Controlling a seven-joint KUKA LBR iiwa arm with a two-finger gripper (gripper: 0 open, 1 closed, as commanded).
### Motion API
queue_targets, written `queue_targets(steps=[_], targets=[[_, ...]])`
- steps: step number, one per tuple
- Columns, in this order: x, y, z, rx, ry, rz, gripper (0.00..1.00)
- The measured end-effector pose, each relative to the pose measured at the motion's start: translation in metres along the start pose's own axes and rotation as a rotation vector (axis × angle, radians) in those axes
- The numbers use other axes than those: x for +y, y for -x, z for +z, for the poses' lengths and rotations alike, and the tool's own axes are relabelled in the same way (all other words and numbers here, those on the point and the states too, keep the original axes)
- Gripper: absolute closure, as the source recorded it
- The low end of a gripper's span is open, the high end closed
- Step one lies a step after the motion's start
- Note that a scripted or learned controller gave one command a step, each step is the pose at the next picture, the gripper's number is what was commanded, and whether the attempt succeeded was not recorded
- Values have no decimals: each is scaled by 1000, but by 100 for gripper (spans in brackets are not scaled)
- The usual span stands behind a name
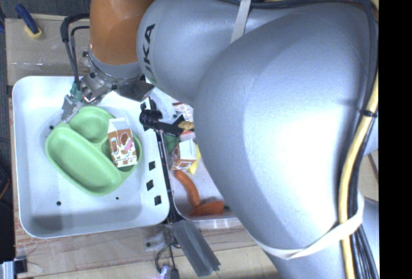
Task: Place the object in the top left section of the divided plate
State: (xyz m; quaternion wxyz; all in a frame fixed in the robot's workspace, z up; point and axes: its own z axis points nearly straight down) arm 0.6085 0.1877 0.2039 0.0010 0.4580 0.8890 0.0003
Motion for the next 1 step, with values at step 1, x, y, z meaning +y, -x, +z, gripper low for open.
queue_targets(steps=[1], targets=[[-36, -49, 96, -1, 6, -71, 0]])
